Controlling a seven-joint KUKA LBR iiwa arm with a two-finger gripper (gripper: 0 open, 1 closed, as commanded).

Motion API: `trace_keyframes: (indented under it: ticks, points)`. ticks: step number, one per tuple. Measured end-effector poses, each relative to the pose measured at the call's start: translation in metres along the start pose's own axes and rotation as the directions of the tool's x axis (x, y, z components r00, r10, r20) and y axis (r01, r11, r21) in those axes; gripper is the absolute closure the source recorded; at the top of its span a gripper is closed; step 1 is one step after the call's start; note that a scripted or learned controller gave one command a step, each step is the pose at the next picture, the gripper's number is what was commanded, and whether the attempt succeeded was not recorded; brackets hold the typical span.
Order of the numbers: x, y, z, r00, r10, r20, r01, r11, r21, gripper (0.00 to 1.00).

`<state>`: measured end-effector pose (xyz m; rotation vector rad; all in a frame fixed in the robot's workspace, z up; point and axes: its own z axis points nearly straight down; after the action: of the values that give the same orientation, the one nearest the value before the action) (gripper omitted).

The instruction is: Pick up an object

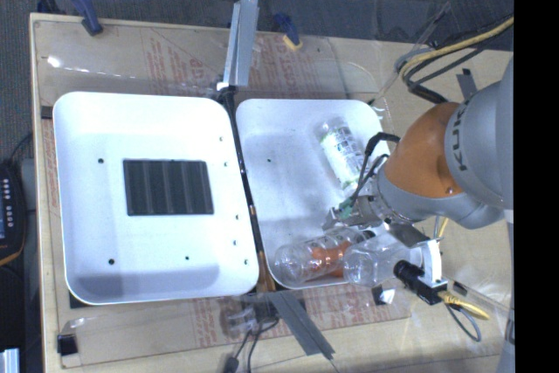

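Your gripper sits low in the right bin, over clear bottles at its near edge (jaw state: cannot tell); centre on one bottle, not the gap; lift slowly; they look slippery.

Two white bins, side by side; two clear plastic bottles in the right bin; one dark ribbed panel in the left
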<state>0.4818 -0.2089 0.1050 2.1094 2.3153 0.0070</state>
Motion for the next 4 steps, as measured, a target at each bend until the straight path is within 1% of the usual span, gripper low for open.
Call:
trace_keyframes:
  ticks: [1,2,3,4]
  points:
    - [0.0,0.0,0.0,1.0,0.0,0.0,0.0,1.0,0.001,0.0]
    - [0.001,-0.002,0.011,0.983,-0.182,-0.005,0.182,0.983,0.005,0.0]
    - [0.002,-0.002,0.002,0.982,-0.187,-0.007,0.187,0.982,0.006,1.0]
    - [0.028,0.047,-0.089,0.985,-0.171,-0.006,0.171,0.985,0.01,1.0]
